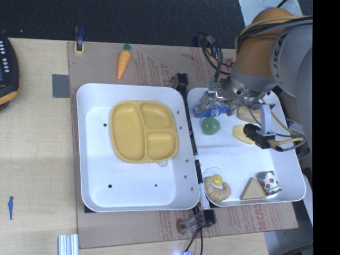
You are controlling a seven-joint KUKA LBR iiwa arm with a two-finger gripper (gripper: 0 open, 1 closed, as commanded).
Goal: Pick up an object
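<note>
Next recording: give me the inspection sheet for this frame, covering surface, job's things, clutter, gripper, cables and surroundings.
Surface: brown mat on a wooden bench, bearing the left bin and the right bin.
Job's things: yellow divided plate in the left bin; green ball, banana, pastry, wedge and spotted cup in the right bin.
Clutter: toy carrot on the mat behind the left bin.
Gripper: gripper low at the right bin's far left corner, beside the green ball; what it grasps is unclear.
Cables: black cables by the wrist.
Surroundings: black and orange device at the left edge.
</note>
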